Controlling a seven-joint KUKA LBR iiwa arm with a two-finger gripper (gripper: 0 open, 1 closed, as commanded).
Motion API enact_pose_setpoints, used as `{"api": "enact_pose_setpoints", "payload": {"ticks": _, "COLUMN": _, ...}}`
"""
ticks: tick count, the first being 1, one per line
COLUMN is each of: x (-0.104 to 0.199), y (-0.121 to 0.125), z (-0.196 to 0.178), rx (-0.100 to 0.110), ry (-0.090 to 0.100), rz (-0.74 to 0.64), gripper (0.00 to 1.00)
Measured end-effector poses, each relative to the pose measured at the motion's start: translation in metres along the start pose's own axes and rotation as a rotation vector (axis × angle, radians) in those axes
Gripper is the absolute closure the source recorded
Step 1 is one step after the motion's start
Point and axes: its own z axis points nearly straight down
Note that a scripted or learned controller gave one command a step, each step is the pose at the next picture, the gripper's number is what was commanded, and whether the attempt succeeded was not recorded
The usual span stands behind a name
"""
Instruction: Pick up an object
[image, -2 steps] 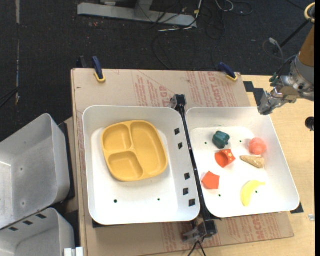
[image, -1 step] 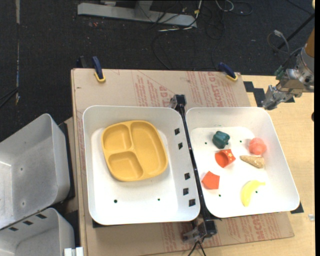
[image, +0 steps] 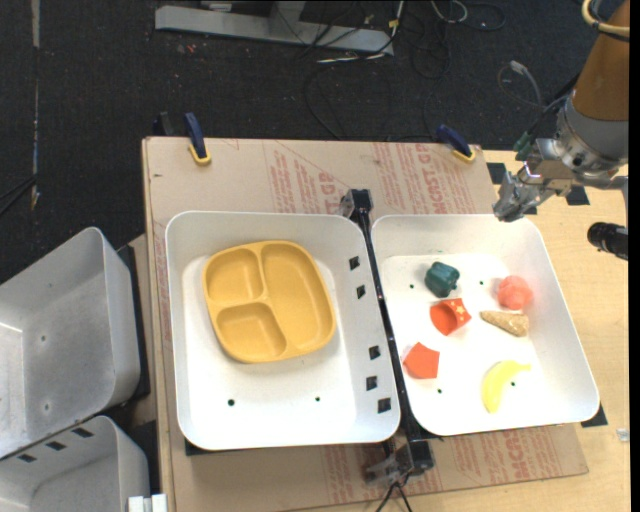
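The gripper (image: 508, 205) hangs at the far right corner of the right bin (image: 560, 395), about over its rim, with nothing to be seen between its fingers; how far they are parted is too small to tell; so the step in hand, by my judgement, is the approach, and no object has yet been chosen by contact. To do it well the arm should pick the piece with the most room about it and come straight down over its middle; the teal block (image: 442, 276) looks the likeliest, being the nearest to the gripper and standing a little apart from its neighbours, down and to the left of the gripper in this view; the pink ball (image: 516, 291) lies almost straight below the gripper in the view, but it is round and may roll off the fingers, and the tan wedge (image: 505, 322) lies just beside it; the red cup-like piece (image: 450, 316) sits just under the teal block, the orange-red flat piece (image: 422, 361) lower still, and the yellow banana (image: 503, 384) farthest, toward the near edge. The left bin (image: 190, 400) bears a yellow divided plate (image: 268, 300), well apart from the gripper; both bins rest on the desk (image: 260, 165); fingers should straddle the block's narrow sides, not its corners.
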Motion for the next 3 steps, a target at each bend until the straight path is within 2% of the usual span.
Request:
{"api": "enact_pose_setpoints", "payload": {"ticks": 1, "x": 0.049, "y": -0.004, "z": -0.002, "rx": 0.0, "ry": 0.001, "rz": -0.001, "gripper": 1.0}}
{"api": "enact_pose_setpoints", "payload": {"ticks": 3, "x": 0.139, "y": -0.008, "z": 0.023, "rx": 0.001, "ry": 0.0, "rz": 0.0, "gripper": 1.0}}
